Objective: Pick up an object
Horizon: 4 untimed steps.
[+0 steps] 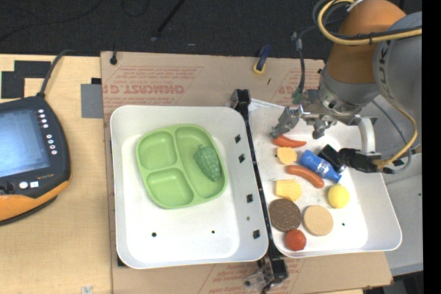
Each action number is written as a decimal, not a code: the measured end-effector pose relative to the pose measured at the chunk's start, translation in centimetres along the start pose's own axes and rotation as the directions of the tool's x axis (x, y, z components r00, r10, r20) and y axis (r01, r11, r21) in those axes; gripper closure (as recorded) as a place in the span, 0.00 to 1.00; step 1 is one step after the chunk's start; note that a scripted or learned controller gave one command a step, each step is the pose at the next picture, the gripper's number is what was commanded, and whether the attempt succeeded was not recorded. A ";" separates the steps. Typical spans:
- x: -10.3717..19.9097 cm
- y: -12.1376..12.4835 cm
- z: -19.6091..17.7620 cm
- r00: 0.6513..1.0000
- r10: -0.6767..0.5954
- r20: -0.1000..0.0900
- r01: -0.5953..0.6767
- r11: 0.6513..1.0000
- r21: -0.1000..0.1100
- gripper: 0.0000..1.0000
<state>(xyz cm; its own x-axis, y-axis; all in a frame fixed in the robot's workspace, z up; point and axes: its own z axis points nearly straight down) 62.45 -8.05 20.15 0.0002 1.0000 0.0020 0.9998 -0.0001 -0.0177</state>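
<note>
My gripper [301,129] hangs over the back of the right bin [375,234], open, with its two fingers spread wide and nothing held between them. Just below the fingers lies a red chili pepper [289,142]. In front of it are an orange wedge [286,155], a blue can [319,166], a sausage [304,175], a yellow cheese block [288,189] and a lemon [337,196]. A brown cookie [284,215], a tan cookie [318,220] and a small tomato [295,239] sit near the front edge.
The left bin [131,231] holds a green divided tray [162,172] with a green knobbly fruit [208,162] in its right compartment. A black divider [249,175] separates the bins. A tablet pendant [27,148] lies at far left.
</note>
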 end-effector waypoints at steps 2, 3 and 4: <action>-0.2 -0.6 5.0 1.000 -0.001 0.001 0.001 1.000 -0.009 0.00; 0.0 -1.4 11.1 1.000 -0.001 0.001 0.001 1.000 -0.009 0.00; -0.1 -1.4 11.5 1.000 0.004 0.001 -0.004 1.000 -0.013 0.00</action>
<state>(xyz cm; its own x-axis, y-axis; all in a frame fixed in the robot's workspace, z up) 60.84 -8.08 8.72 0.0039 1.0000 0.0013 1.0000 -0.0039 -0.0050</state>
